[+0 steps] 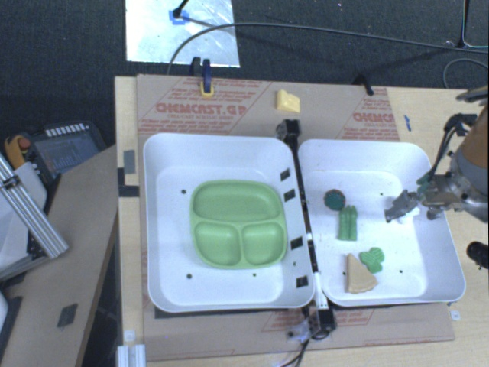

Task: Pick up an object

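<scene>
Four small things lie in the right bin [439,281], all left of the pincer [399,207] and apart from it; any of them can be the thing to pick. The nearest is a green ridged piece [348,223], long and ribbed, perhaps a toy vegetable. Just beyond it lies a dark round ball [334,199]. Lower and nearer the front edge sit a small green clump [373,258], lumpy like broccoli, and touching it a tan wedge [358,275], flat with a pale crust, like a slice of bread or pizza.

The pincer hangs over the bare white floor of this bin with nothing between its fingers; whether they are spread or pressed together, I cannot tell. It seems placed for a descent, not for a grasp.

Farther left, the other bin [164,159] holds a pale green tray [233,222], smooth plastic with three compartments. Behind the bins, a yellow block [288,101] rests on cardboard [191,102].
</scene>
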